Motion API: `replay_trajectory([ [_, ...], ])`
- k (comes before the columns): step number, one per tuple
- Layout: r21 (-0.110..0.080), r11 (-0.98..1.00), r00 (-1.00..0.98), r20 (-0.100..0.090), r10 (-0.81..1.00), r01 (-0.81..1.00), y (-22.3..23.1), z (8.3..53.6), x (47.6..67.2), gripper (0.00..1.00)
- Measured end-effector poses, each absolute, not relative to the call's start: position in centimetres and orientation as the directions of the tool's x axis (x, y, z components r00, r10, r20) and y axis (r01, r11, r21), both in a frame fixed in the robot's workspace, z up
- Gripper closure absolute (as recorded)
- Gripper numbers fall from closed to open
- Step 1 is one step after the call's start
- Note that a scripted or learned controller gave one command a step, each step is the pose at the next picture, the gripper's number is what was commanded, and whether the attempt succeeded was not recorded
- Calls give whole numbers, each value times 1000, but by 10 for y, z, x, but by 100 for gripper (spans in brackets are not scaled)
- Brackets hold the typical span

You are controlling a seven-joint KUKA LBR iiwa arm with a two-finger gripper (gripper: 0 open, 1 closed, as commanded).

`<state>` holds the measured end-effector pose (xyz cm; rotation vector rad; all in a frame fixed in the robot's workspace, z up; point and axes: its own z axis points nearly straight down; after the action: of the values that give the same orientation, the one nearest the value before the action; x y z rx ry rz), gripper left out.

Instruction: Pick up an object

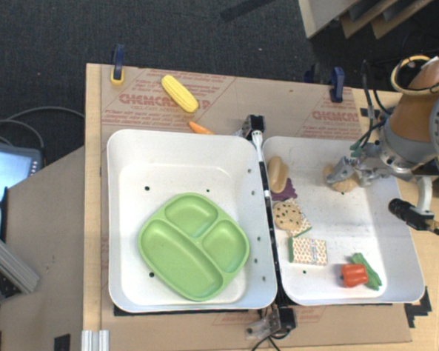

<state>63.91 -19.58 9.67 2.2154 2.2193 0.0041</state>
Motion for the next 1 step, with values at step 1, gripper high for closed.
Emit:
replay_trajectory([
  [1, 0, 2, -2, 1, 1000, 1000, -163, 132, 616, 100],
])
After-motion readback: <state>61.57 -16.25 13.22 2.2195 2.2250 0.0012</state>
